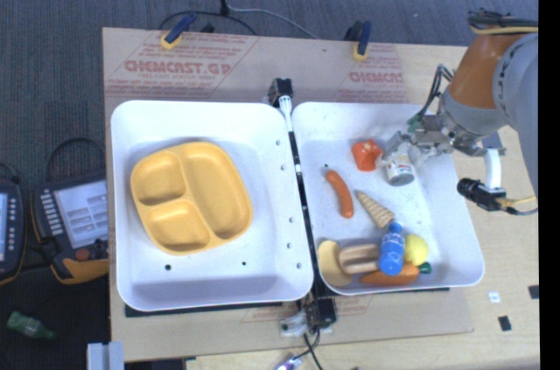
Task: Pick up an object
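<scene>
My gripper [398, 164] hangs low over the upper middle of the right bin [437, 119], reaching in from the right on the grey arm with its orange band [477, 75]. Just left of it lies a small red-orange cup [367, 154]. An orange-red sausage [341, 192] and a tan ice-cream cone [374, 209] lie below and to the left. Along the bin's front sit a blue bottle [392, 247], a yellow lemon [417, 249], a carrot [389, 278] and a tan bun-like piece [346, 258]. A small grey shape sits at the gripper's tip; I cannot tell what it is.
The left bin [140, 119] holds a yellow divided plate [188, 195]. A ridge [297, 176] separates the two bins. Clamps [360, 40] and cables lie on the board behind. A black fitting [477, 191] sticks out by the right bin's rim.
</scene>
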